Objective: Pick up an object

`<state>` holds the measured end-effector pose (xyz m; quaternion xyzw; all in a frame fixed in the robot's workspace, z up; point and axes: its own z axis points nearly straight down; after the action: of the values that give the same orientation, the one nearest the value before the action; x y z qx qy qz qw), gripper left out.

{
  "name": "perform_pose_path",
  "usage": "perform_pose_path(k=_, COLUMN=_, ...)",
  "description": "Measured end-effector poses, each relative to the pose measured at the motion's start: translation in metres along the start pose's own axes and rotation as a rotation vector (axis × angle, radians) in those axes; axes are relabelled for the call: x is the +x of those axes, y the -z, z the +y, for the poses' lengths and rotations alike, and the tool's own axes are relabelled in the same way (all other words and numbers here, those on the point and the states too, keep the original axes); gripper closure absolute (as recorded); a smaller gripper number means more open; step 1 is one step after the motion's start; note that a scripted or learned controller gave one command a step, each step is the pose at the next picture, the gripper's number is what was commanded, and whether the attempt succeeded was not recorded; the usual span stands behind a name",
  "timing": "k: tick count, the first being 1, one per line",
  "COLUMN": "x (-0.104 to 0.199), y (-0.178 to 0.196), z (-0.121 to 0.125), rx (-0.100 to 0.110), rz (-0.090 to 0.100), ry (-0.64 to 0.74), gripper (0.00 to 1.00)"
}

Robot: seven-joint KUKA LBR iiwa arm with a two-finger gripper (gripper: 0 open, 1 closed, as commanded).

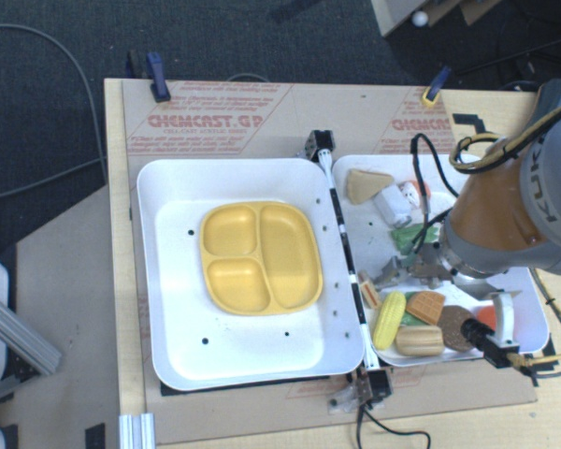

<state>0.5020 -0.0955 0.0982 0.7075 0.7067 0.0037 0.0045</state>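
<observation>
Grey metal fingers of the two-finger gripper [404, 271] sit low in the right-hand shallow white plastic bin [540, 318], near the middle of that bin's left wall, with the arm's orange wrist band [491, 211] and grey body above and to their right. How far the fingers stand apart I cannot tell: the wrist covers most of them, and what shows is a dark, angular cluster. Nothing can be seen between them, so no grasp can be claimed.

Just beside the gripper, toward the bin's near edge, lies a yellow toy corn cob [389, 319], with a tan bread-like slice [426, 306] and a pale brown bread roll [420, 341] touching or nearly touching it. A green piece [408, 239] peeks out just behind the gripper toward the far edge. Further toward the far-left corner rest a beige wedge [366, 186] and a small white-and-grey block [395, 203]. A dark brown round item [454, 326] lies beneath the wrist near the near edge.

The left-hand white bin [159, 251] carries a yellow three-compartment plastic plate [261, 256] at its centre.

To do this step well, I judge the gripper should settle on one piece, most likely the corn cob, straddling its narrow width and descending squarely, since the crowded neighbours could block a finger or get nudged aside.
</observation>
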Motion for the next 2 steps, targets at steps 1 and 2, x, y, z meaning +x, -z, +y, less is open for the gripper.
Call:
perform_pose_path(k=1, x=-0.028, y=0.002, z=0.056, rx=0.011, rz=0.001, ry=0.001, gripper=0.00)
perform_pose_path(k=2, x=-0.026, y=-0.015, z=0.098, rx=0.010, rz=0.000, ry=0.002, gripper=0.00)
